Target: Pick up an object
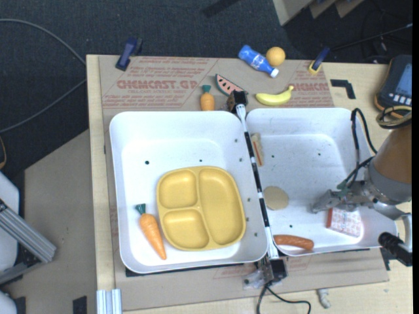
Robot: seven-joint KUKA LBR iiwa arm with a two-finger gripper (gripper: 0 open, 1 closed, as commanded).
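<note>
Gripper (340, 201) positioned low in right bin (294, 126); finger state cannot be told.
Red-and-white packet (345, 222) is seen just beside it, sausage (293, 242) nearer left.

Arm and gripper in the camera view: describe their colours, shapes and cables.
The arm enters from the right as a thick rounded link, brownish-orange above, then a grey cylindrical wrist. Below the wrist, the gripper is a grey metal assembly with thin fingers. A black cable loops along the arm. No markings can be made out.
</note>
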